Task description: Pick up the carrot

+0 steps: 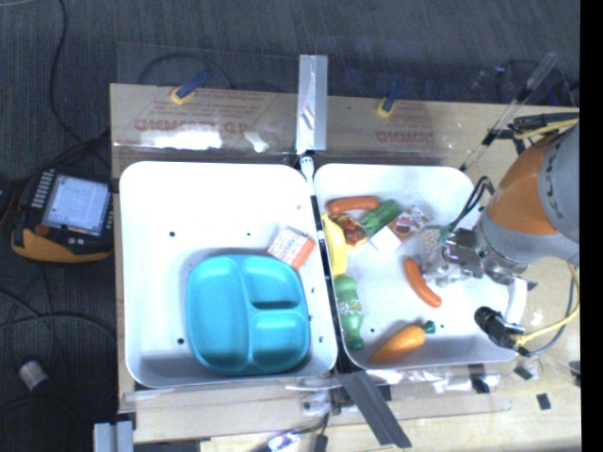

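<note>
The carrot (pixel 399 341), orange with a small green top, lies near the front wall of the right bin (pixel 452 179). My gripper (pixel 447 255) hangs over the right side of that bin, up and to the right of the carrot and apart from it. It is just right of a red-orange sausage (pixel 422 282). Nothing shows in its grasp.
The right bin also holds a second sausage (pixel 351 203), a yellow banana (pixel 332 241), a green bottle (pixel 349 307), a green vegetable (pixel 382 217) and small packets (pixel 411 222). In the left bin (pixel 160 196) sit a blue divided tray (pixel 250 314) and a small box (pixel 290 247).
</note>
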`<state>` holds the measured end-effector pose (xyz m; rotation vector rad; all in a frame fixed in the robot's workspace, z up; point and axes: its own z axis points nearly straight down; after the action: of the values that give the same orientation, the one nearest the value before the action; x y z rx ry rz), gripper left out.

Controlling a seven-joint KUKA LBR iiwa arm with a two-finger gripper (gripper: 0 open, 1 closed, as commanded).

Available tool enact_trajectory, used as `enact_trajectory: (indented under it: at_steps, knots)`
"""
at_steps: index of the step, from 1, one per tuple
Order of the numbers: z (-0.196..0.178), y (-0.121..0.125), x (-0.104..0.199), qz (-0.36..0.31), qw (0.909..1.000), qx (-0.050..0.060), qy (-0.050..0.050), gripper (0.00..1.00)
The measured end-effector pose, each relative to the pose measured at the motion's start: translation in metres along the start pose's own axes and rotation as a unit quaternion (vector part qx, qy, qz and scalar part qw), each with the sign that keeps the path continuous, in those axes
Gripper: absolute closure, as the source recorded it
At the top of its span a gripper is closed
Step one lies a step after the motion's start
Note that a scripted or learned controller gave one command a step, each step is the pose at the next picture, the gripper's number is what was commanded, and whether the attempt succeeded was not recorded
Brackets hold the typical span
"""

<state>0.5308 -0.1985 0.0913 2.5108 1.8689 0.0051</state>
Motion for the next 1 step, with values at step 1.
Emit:
enact_trajectory:
  at_steps: [1]
  knots:
    - [0.0009, 0.0005, 0.0062, -0.004, 1.0, 0.0, 0.003, 0.0]
